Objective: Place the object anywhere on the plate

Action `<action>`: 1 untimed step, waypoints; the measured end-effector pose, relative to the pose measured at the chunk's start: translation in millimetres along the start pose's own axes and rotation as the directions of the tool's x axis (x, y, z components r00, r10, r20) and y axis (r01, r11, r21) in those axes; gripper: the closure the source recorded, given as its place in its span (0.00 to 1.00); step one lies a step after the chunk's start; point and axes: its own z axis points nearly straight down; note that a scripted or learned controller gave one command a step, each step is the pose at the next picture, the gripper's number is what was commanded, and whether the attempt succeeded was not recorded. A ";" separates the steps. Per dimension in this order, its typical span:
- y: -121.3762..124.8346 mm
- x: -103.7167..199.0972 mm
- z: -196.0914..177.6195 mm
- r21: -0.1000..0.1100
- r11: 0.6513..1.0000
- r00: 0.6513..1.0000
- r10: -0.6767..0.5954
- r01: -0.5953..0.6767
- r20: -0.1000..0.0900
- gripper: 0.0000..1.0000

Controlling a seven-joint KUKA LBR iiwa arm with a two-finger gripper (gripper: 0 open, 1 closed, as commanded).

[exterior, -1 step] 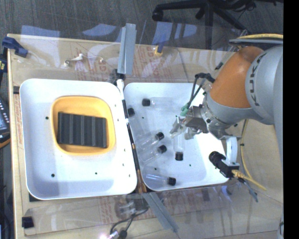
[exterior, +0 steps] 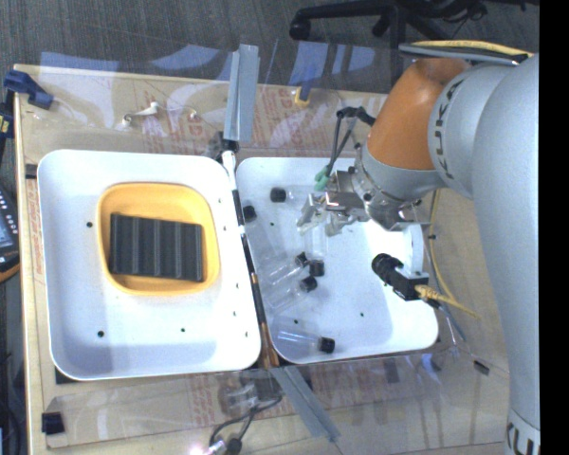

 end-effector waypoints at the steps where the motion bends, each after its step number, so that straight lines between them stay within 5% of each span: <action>1: 30.4 58.6 16.1 -0.002 0.971 0.971 -0.239 0.239 0.002 1.00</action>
